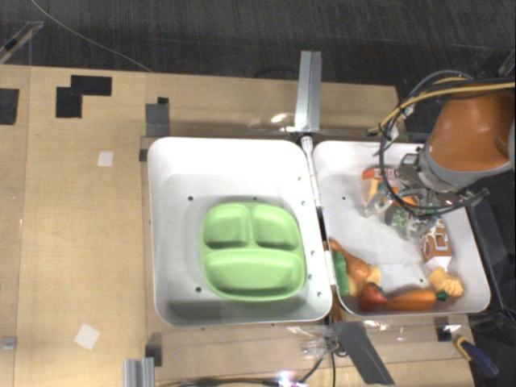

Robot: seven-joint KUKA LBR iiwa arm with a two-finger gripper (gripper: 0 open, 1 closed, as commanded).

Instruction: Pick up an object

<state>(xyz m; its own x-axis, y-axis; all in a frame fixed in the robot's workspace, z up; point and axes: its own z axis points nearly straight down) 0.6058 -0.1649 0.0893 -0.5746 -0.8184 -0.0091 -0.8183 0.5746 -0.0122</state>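
My gripper (393, 206) hangs low over the upper part of the right bin (355, 168), below the arm's orange band (472, 131). An orange and white toy piece (372, 185) lies just left of it. A brown and white packet (436, 242) lies just right of and below the gripper. Along the bin's near wall lie an orange sausage-shaped toy (411, 300), a red piece (371, 297), a yellow piece (446, 282) and an orange-yellow piece with a green part (355, 269). The arm's wrist and cables hide what is directly under the gripper.
The left bin (173, 184) holds a green divided plate (253, 250) at its middle. A metal post (309, 95) rises behind the wall between the two bins. Cables (411, 95) loop above the arm at the upper right.
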